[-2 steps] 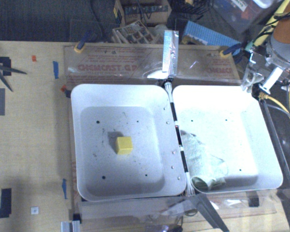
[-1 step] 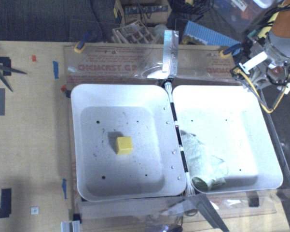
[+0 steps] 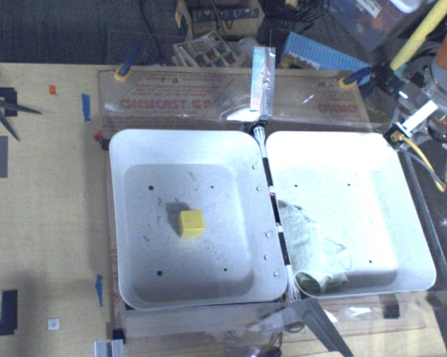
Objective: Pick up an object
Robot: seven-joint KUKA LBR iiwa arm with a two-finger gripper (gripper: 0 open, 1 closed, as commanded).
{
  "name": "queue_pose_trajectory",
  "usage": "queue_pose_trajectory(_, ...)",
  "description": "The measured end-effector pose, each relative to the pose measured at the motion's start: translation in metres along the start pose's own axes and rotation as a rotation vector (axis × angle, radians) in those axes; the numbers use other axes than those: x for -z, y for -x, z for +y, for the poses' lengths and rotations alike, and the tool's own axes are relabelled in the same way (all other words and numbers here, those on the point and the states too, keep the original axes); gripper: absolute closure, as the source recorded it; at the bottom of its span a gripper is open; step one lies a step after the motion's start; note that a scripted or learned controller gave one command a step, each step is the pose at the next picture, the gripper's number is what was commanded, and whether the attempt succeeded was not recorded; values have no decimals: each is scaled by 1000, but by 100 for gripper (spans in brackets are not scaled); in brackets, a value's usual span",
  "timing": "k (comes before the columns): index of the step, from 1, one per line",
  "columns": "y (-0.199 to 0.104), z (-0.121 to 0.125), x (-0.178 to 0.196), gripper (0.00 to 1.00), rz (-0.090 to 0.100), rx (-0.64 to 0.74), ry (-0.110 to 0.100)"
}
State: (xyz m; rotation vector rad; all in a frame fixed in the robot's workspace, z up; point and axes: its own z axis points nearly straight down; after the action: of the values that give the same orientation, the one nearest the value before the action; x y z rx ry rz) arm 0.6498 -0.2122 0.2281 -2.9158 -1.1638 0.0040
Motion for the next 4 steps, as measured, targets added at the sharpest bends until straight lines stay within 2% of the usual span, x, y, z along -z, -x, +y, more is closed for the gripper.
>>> queue_pose_trajectory(1, -4, 7, 53, 100, 2, -118, 5)
queue_pose_trajectory(2, -28, -42, 51, 100, 0, -407, -2)
queue_pose_trajectory(3, -55, -76, 205, 100, 4, -517, 2)
queue_pose_trajectory(4, -37, -145, 206, 100, 1, -479, -1)
